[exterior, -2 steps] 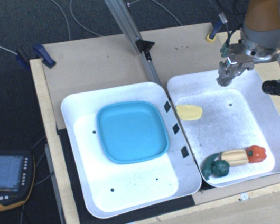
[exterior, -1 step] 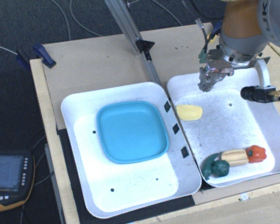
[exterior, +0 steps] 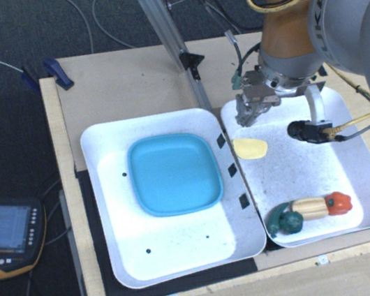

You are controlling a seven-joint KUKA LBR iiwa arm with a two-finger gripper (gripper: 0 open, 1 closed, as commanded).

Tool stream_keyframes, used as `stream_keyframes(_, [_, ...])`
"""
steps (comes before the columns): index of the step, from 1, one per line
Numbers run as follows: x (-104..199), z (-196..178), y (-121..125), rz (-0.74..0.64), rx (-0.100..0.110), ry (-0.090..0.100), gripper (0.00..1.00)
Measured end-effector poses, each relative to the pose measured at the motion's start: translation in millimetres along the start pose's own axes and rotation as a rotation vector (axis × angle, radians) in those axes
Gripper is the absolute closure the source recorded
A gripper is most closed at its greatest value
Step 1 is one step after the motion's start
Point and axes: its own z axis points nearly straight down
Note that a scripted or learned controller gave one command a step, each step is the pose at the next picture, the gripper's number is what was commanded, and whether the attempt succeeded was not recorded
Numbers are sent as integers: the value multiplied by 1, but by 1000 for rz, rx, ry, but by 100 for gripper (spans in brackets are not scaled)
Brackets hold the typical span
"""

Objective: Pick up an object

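From above, the gripper [exterior: 250, 112] hangs over the far left corner of the right bin [exterior: 369, 168]. It is small and dark here, so I cannot tell its state, and nothing seems to be in it. A yellow piece [exterior: 250, 148] lies just below it on the bin floor. A green lump [exterior: 284, 221], a tan stick [exterior: 309, 208] and a red piece [exterior: 338, 202] sit by the near wall. A blue plate [exterior: 174, 174] rests in the left bin [exterior: 111, 213]. The arm looks ready to reach; next it should go down onto the yellow piece.
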Motion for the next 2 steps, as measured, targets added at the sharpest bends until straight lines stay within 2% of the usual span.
stream_keyframes(2, [104, -25, -4, 1, -1, 0, 100])
